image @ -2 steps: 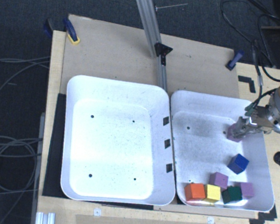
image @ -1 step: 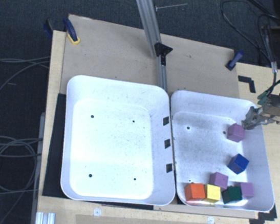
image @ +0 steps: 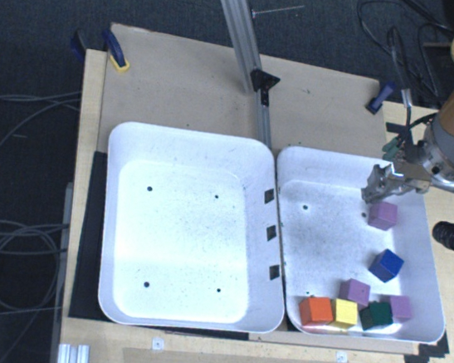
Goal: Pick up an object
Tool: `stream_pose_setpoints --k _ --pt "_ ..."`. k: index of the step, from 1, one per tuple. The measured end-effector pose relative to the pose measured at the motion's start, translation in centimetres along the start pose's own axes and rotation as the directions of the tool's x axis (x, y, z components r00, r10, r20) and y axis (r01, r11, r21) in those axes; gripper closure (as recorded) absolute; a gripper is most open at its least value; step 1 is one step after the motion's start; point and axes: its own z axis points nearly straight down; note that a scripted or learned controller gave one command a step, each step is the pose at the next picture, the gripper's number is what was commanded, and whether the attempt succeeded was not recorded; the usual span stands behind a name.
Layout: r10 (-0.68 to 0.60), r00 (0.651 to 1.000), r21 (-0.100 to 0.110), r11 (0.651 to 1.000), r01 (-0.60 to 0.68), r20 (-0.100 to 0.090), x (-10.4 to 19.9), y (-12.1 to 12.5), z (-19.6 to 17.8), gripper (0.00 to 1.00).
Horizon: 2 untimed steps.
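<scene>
My gripper (image: 374,191) hangs over the far part of the right bin (image: 320,232), coming in from the right. A purple block (image: 383,214) lies just below and right of its fingertips, close to them, though I cannot make out any contact. A blue block (image: 386,264) sits farther toward the front. Along the bin's front edge lie an orange block (image: 317,310), a yellow block (image: 345,312), a dark green block (image: 376,315) and two more purple blocks (image: 356,290) (image: 400,306).
The left bin (image: 179,224) stands beside the right one, with black clips on the shared rim. A metal pole (image: 246,45) slants across the bench behind the bins. Blue clamps sit at the bench's far corners. Cables lie on the floor at left.
</scene>
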Motion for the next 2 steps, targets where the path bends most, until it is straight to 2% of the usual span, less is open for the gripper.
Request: stream_pose_setpoints --k 1,2 --pt "0.000 1.000 0.000 1.000 0.000 0.001 5.2 2.3 1.2 1.00" --pt "0.000 1.000 -0.001 1.000 0.000 0.000 11.0 3.4 0.6 1.00"
